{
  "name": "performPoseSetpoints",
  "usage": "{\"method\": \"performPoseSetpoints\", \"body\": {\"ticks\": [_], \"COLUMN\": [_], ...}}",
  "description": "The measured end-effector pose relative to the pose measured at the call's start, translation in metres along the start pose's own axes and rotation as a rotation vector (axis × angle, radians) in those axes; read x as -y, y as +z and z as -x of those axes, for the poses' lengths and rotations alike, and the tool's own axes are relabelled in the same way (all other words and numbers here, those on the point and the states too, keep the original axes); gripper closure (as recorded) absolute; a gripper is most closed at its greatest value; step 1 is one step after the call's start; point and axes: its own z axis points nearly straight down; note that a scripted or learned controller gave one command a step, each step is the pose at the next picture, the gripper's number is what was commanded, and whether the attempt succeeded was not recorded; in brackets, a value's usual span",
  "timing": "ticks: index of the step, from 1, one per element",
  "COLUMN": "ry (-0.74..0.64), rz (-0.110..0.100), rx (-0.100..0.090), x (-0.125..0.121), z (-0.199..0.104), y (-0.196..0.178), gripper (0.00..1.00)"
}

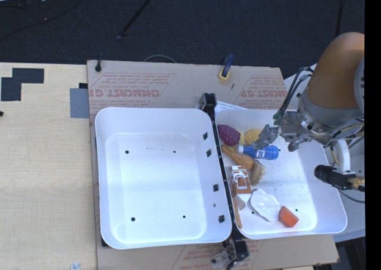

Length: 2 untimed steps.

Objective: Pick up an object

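My gripper (pixel 281 140) hangs over the middle of the right bin (pixel 321 203), open, with bare bin floor showing between its two fingers. Its left finger (pixel 266 137) sits just above a blue and white bottle (pixel 262 152) and beside a yellow object (pixel 252 137). A purple object (pixel 228 135) lies further left, near the bin's dividing wall. A tan, carrot-like piece (pixel 239 156) lies below the purple one. An orange and white box (pixel 240 181), a white rounded item (pixel 265 206) and an orange block (pixel 288 216) lie nearer the front.
The left bin (pixel 107 144) stands beside the right one, both on a cardboard sheet (pixel 137 84). A black cylindrical part (pixel 331 175) of the arm hangs over the right bin's right rim. A blue and yellow clamp (pixel 226 68) sits at the cardboard's back edge.
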Motion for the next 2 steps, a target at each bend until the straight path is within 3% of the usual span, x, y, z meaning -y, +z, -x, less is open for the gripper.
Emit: {"method": "performPoseSetpoints", "body": {"ticks": [1, 2], "ry": [0.0, -0.002], "rz": [0.017, 0.004], "rx": [0.004, 0.0], "x": [0.01, -0.066], "z": [0.024, -0.018], "y": [0.115, 0.138], "gripper": [0.0, 0.0]}}
